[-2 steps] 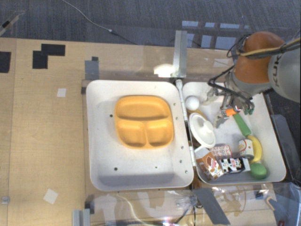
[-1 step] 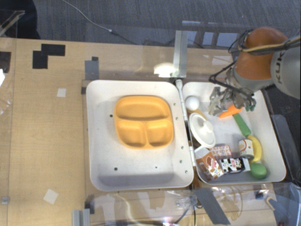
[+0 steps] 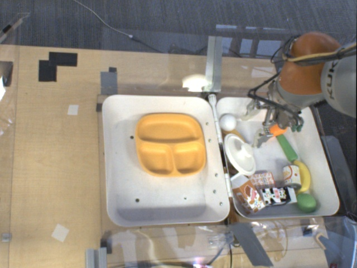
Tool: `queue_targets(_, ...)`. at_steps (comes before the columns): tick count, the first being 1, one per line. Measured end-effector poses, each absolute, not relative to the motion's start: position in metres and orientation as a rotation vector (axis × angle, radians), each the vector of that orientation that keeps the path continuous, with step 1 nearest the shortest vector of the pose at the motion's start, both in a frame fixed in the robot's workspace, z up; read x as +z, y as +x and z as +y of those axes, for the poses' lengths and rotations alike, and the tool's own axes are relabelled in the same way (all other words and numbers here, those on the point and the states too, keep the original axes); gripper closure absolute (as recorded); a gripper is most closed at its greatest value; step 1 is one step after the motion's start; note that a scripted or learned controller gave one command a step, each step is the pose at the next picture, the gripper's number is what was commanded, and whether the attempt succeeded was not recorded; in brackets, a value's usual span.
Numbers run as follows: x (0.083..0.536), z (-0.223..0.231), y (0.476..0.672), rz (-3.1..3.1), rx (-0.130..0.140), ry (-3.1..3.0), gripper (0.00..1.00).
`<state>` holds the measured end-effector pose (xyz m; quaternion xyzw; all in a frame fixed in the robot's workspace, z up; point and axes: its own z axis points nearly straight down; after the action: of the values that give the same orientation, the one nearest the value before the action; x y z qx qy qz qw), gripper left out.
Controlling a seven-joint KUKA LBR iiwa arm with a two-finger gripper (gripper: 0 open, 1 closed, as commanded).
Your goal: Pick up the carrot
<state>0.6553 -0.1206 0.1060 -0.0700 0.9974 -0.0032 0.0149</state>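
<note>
The carrot lies in the right bin, its orange end towards the back and its green top pointing to the front right. My gripper hangs right over the orange end and hides most of it. It is open, with one finger on each side of the carrot, and the carrot rests on the bin floor.
Beside the carrot lie a white ball and a white cup on its left. A banana, a green lime and snack packets sit nearer the front. A yellow divided tray is in the left bin.
</note>
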Motion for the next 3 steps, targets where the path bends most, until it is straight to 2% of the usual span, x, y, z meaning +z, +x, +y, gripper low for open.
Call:
queue_targets(1, 0.092, -0.147, 0.649, 3.097, -0.008, -0.394, 0.00)
queue_targets(2, 0.090, -0.134, 0.636, 3.102, -0.005, -0.389, 0.00)
queue_targets(3, 0.090, -0.119, 0.637, 3.095, -0.009, -0.454, 0.00)
